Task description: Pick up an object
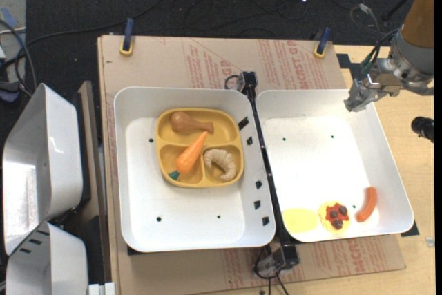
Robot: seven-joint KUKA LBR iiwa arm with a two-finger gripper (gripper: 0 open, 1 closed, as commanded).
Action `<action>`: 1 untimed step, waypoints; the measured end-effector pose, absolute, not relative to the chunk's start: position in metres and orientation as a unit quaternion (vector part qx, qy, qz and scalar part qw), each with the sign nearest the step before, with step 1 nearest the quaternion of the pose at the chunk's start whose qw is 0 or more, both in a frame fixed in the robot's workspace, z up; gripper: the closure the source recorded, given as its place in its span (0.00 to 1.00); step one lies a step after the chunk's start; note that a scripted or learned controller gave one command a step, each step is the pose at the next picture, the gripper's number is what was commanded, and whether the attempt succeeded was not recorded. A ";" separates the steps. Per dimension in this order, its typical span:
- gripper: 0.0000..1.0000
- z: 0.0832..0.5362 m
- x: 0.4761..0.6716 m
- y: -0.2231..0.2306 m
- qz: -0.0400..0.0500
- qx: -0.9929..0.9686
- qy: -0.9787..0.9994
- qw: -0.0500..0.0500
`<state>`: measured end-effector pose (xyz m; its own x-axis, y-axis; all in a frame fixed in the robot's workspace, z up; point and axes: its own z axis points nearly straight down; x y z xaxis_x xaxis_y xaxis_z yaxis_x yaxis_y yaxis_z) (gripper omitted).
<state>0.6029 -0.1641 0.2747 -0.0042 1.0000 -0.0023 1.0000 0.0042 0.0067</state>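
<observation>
You see the left bin (138, 217) with a yellow divided plate (200, 146) holding a drumstick (190, 124), a carrot (192, 153) and a shrimp (222, 162). In the right bin (324, 162), near its front edge, lie a yellow disc (300, 219), a small tart (335, 215) and a sausage (366, 204). The gripper (357, 99) hangs over that bin's far right corner, too small to tell its opening. The red print on the cardboard (207, 55) is upside down and hard to read.

One fixed camera looks down at a slant on the bench (207, 55), both white bins (138, 217) central, arm (418, 38) at two o'clock.
</observation>
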 end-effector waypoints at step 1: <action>1.00 0.271 0.597 -0.118 0.000 0.705 0.709 0.000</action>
